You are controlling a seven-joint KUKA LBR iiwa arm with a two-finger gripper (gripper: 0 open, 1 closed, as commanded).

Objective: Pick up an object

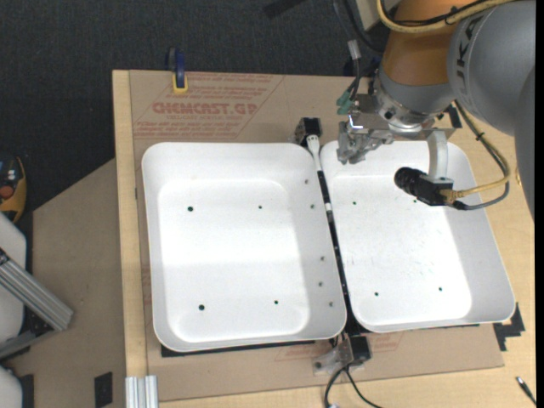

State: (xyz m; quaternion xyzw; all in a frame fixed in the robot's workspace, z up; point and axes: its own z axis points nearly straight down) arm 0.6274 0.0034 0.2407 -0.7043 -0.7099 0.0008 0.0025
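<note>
My gripper (358, 145) hangs over the far left corner of the right bin (425, 300), close to the divider between the two bins. Above it rise the grey wrist and the orange band of the arm (429, 7). A black cylindrical part with a yellow cable (422, 185) sticks out from the wrist over the right bin's far half. The white floor of the right bin under the gripper shows only small dark dots.
The left bin (170, 245) lies beside the right one, their rims meeting along a dark seam (331, 228). Both rest on a cardboard sheet (212, 100). A blue-and-yellow clamp (178, 69) grips the sheet's far edge. A small black clip (306, 130) sits at the seam's far end.
</note>
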